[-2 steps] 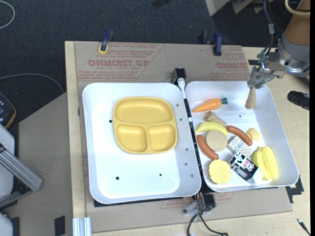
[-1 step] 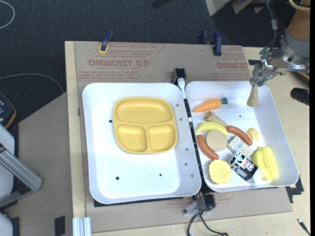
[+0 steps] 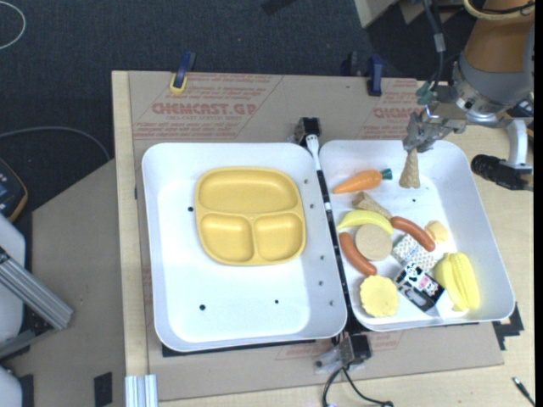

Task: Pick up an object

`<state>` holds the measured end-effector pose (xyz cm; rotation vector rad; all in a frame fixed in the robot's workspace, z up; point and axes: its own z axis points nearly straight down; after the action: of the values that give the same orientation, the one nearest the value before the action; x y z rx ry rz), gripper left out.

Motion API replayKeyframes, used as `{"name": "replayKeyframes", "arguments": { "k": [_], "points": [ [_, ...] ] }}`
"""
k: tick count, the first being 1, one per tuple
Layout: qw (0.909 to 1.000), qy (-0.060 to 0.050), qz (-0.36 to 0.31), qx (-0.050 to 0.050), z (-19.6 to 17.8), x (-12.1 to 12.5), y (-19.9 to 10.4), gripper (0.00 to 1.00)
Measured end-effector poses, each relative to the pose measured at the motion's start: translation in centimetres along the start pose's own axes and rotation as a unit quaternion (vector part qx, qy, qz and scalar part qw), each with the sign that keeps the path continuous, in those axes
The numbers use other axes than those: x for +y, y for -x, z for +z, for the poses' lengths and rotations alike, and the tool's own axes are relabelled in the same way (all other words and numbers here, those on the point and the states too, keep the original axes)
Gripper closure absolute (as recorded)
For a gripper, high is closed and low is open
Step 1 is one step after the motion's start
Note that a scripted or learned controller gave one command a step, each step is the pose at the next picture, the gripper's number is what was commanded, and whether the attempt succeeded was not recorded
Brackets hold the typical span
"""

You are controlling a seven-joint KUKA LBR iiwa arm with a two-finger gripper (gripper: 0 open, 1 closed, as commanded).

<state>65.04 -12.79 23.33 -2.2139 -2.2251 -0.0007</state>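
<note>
Directly beneath pincer (image 3: pixel 420 145), cone (image 3: pixel 411 172).

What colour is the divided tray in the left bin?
Yellow. The divided tray shows best in the camera view, lying in the white left bin.

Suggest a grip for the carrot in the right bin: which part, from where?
Probably the thick orange middle of the carrot, from straight above. It lies flat and nearly crosswise in the right bin, green tip toward the claw. Bare floor shows on both long sides, so close across its width, not along it.
</note>
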Motion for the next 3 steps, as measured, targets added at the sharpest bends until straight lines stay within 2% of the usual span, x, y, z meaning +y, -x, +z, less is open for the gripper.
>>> {"name": "replayKeyframes", "arguments": {
  "k": [1, 2, 3],
  "points": [
    [1.0000, -0.001, 0.000, 0.000, 0.4, -1.0, -5.0, 1.00],
    [1.0000, 0.000, 0.000, 0.000, 1.0, -0.2, -9.4, 1.00],
    [1.0000, 0.002, 0.001, -0.001, 0.1, 0.2, -12.0, 1.00]
  ]
}}
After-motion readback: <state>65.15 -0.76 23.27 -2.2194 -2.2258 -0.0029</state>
